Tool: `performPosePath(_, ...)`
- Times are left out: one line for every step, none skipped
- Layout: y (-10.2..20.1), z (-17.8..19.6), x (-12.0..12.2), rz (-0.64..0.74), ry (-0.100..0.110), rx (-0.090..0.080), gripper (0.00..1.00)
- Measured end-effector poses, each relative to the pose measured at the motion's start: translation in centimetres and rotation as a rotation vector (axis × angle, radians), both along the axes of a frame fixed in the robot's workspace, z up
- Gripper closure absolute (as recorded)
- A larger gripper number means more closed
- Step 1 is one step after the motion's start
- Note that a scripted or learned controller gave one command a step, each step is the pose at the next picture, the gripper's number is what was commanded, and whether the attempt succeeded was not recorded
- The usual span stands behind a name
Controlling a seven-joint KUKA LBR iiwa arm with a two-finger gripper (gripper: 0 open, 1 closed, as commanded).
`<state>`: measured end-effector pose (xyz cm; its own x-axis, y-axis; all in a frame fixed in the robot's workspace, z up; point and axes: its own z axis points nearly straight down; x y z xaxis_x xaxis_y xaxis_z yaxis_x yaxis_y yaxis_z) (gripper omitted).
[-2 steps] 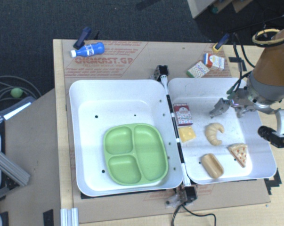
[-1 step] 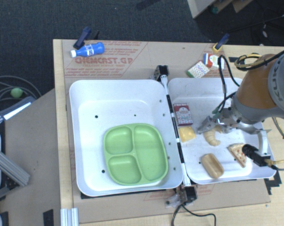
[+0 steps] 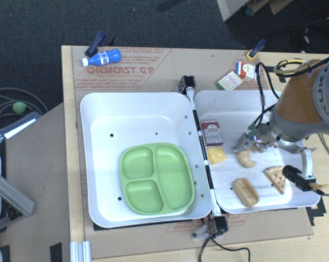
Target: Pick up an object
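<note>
Gripper [image 3: 246, 144]: low in the right bin [image 3: 229, 100], directly above a pale croissant-like piece [image 3: 245, 158]. Fingers: cannot tell whether open or closed; nothing visibly held.

Risks, judged: the items lie close together, so a descent slightly off could nudge the pale piece aside or pinch air. The cheese wedge [image 3: 216, 155] sits against the bin's left wall, which would likely block a finger.

Right bin contents: red-and-white packet [image 3: 211, 132] at upper left; cheese wedge just below it; pale piece mid-bin; bread roll [image 3: 245, 191] near the front; pizza slice [image 3: 275, 178] at front right.

Left bin [image 3: 99, 124] contents: green divided plate [image 3: 156, 177], three compartments, nothing in them.

Counter [image 3: 77, 201], outside the bins: blue bottle [image 3: 101, 57], small carton [image 3: 230, 80].
</note>
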<state>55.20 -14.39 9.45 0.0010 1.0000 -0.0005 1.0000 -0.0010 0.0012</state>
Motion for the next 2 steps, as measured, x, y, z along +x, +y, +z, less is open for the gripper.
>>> performPosePath(8.95,9.06,1.19,0.002,0.000,0.001,1.00)
performPosePath(8.87,9.01,1.14,0.001,0.001,0.001,0.00)
